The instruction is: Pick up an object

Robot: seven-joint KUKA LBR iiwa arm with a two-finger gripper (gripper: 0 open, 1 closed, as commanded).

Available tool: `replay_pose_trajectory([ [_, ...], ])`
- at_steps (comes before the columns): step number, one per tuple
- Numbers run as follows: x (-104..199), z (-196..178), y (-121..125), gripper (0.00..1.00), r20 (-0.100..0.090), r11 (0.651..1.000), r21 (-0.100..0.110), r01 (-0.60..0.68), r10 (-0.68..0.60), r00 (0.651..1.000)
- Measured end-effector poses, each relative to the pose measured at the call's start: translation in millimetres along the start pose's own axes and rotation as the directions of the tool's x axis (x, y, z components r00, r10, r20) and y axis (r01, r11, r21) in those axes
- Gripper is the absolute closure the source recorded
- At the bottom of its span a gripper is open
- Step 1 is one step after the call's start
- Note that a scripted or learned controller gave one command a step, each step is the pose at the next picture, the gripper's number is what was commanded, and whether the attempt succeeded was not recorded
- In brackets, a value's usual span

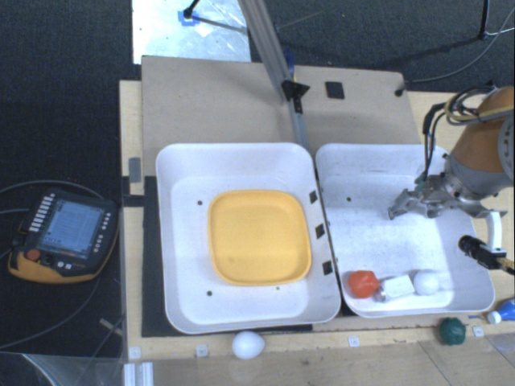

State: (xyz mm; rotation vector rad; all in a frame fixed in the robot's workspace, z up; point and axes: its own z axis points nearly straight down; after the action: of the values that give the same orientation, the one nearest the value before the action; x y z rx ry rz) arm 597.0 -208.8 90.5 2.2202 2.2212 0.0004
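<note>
Dark carpet w/ pendant surrounds tan bench; jaws over right bin, open/shut unclear.

2 white bins here, speckled with small dark dots, sitting on a tan worktop. A plain yellow plate, no pattern. An orange-red object, a white block, a white ball. A white egg shape and a dark green ball show against the tan. Grey metal gripper, orange band on the arm. The pendant is yellow and dark grey, screen pale blue.
</note>
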Motion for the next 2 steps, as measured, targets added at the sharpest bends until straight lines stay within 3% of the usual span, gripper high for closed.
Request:
replay_pose_trajectory([
  [1,-0.2,-10.9,0.5,1.00,0.000,1.000,-0.002,0.000,0.000,1.000],
  [2,-4.7,-73.4,-0.4,1.00,0.001,1.000,-0.005,0.000,0.000,1.000],
])
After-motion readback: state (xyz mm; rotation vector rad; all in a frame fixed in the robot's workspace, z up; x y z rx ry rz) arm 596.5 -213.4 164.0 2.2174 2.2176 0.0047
